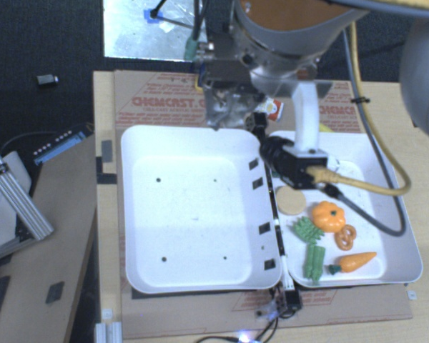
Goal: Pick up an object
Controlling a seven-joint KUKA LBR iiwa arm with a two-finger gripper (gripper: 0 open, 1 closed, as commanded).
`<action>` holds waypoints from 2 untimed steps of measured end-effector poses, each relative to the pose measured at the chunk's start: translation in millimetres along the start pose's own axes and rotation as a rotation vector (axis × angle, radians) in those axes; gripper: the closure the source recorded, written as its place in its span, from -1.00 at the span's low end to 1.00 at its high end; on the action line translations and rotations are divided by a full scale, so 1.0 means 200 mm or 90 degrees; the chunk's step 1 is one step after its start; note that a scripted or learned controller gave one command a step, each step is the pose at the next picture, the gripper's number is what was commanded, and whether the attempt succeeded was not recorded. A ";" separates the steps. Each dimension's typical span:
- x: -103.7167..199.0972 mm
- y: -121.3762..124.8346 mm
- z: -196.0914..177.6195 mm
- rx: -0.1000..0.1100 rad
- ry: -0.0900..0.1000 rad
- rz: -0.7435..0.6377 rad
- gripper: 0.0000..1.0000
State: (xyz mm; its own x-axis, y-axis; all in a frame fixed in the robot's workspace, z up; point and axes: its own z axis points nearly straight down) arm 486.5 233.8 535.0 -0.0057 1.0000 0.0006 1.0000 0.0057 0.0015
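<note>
The right bin [404,263] holds several toy foods. A tan round disc [292,203] lies near the divider, with an orange pumpkin [328,216] beside it. In front of them are a brown pretzel [346,236], a carrot [354,261], a green leafy piece [307,229] and a green pod [314,261]. My gripper [227,114] hangs at the far edge of the left bin [139,213], near the back corner where the two bins meet. I see nothing held in it. A small red and white thing [274,108] shows just right of it, partly hidden by the arm.
The arm's grey and orange body [300,20] covers the back of the right bin. Both bins rest on a cardboard sheet [164,98]. A metal frame [14,199] stands off the bench at the left.
</note>
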 end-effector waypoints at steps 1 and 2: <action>0.00 0.00 0.00 0.000 0.000 0.000 1.00; 0.00 0.00 0.00 0.000 0.000 0.000 1.00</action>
State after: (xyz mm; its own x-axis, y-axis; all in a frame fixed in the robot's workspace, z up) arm 486.5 233.7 535.0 -0.0055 1.0000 0.0005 1.0000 0.0055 0.0015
